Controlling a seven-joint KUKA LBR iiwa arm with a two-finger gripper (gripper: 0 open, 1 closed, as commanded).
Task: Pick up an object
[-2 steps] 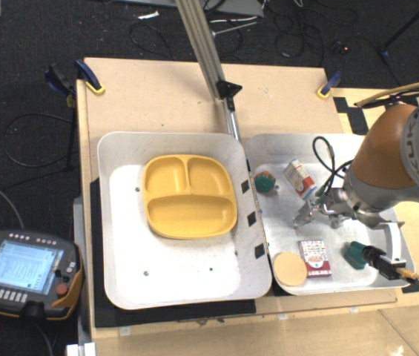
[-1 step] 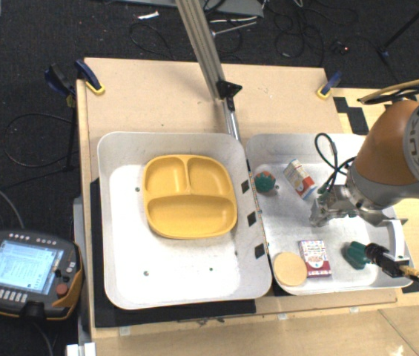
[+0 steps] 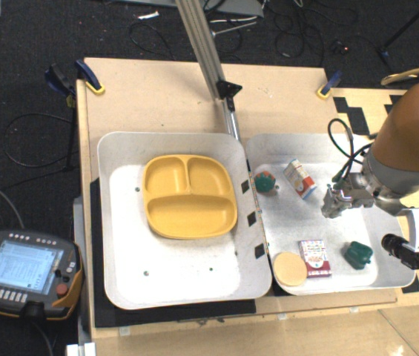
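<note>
Nearest the camera, off the bench's lower left corner, a handheld control pendant (image 3: 25, 271) lies on the dark floor, screen lit, cable trailing. On the bench (image 3: 157, 95), two shallow white bins side by side. Front edge of the right bin (image 3: 283, 150): a round tan disc (image 3: 291, 269) at the near left corner, touching a small red-and-white box (image 3: 314, 258) just to its right; a dark green lump (image 3: 358, 254) a little further right, apart from the box. The left bin (image 3: 120, 273) carries a yellow divided plate (image 3: 190, 196), three compartments, sitting roughly mid-bin toward the far side. Mid right bin: the gripper (image 3: 332, 205) hangs over bare white floor, arm coming in from the right, grey body with the orange band (image 3: 414, 128) above the wrist, black cables looping off it. Fingers too small and dark against the wrist to read; cannot tell whether open or closed, and nothing seen between them. Further back in the same bin: a small white carton with red and blue print (image 3: 299, 179), lying tilted, just left of the gripper; a small green-and-red toy (image 3: 265, 182) beyond it near the bin's left wall. Far side: a metal pole (image 3: 203, 39) slants up from the join of the bins; yellow-and-blue clamps (image 3: 90, 77) at the bench's back corners.
</note>
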